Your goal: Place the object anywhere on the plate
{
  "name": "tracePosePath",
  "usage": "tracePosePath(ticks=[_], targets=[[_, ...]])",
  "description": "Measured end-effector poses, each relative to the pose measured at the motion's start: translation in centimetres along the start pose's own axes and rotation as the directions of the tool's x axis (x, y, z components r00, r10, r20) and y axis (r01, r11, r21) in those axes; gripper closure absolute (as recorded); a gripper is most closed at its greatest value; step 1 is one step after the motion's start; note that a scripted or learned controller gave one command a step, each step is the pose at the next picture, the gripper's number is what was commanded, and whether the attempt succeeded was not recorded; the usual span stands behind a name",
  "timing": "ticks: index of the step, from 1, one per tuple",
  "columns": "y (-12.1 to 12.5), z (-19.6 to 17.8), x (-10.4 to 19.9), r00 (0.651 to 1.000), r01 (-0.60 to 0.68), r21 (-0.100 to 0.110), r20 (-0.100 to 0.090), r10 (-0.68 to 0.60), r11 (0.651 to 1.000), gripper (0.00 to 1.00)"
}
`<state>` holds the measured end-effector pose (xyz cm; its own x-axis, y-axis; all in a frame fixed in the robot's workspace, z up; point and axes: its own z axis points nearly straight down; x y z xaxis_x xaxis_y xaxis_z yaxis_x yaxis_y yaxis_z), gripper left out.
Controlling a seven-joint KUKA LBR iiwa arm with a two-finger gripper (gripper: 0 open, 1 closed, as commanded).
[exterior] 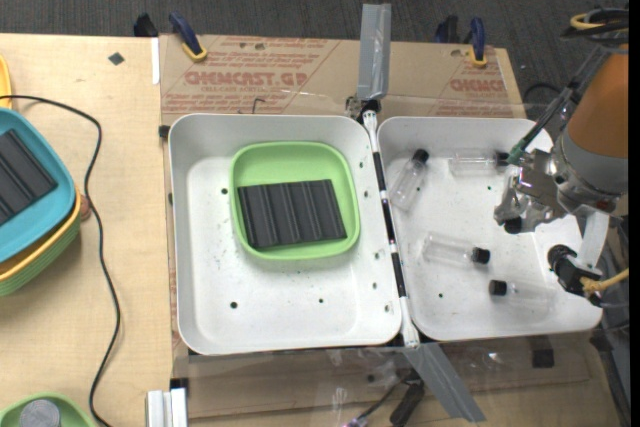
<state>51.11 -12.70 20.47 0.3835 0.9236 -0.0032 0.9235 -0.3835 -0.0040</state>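
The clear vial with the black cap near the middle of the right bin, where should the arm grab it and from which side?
Probably mid-body, from straight above. The vial lies flat on the right bin floor, its long axis running left to right with the black cap at the right. The end effector should close across the narrow tube, clear of the cap, with open floor around it.

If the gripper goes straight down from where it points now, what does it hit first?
Most likely the bare floor of the right bin. The gripper points down between the clear vials; the nearest, a capped vial, lies to its lower left in the picture. Depth is hard to judge from this slant.
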Motion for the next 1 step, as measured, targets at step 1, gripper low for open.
tracePosePath(ticks=[1], targets=[[0.01, -0.01, 0.0, 1.0, 0.0, 0.0, 0.0, 0.0, 1.0, 0.0]])
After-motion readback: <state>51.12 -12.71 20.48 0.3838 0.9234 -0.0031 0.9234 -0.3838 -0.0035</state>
